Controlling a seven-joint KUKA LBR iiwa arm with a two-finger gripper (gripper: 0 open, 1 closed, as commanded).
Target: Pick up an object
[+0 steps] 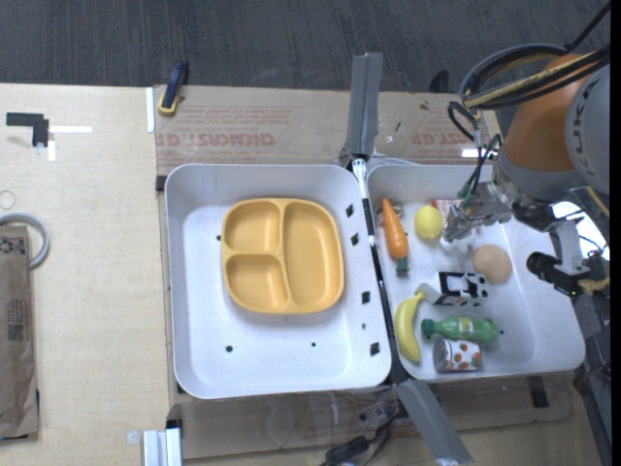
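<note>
Two shallow white bins sit side by side: the left bin [184, 289] holds a yellow three-compartment plastic plate [283, 256] near its centre. Along the right bin's [543, 338] left wall lie an orange carrot [393, 231] and a yellow banana [408, 326]; near its far edge a round yellow lemon [428, 222] sits just beside the two-finger gripper [458, 223], whose grip I cannot tell.

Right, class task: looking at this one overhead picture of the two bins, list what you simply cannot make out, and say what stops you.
- Hand, camera view: its fingertips are small and blurred against the right bin, so open or shut is unclear.
- Can: label print too small to read.
- Black and white carton: markings too small to read.
- Green bottle: label text illegible.
- Arm: cut off by the right edge.
</note>
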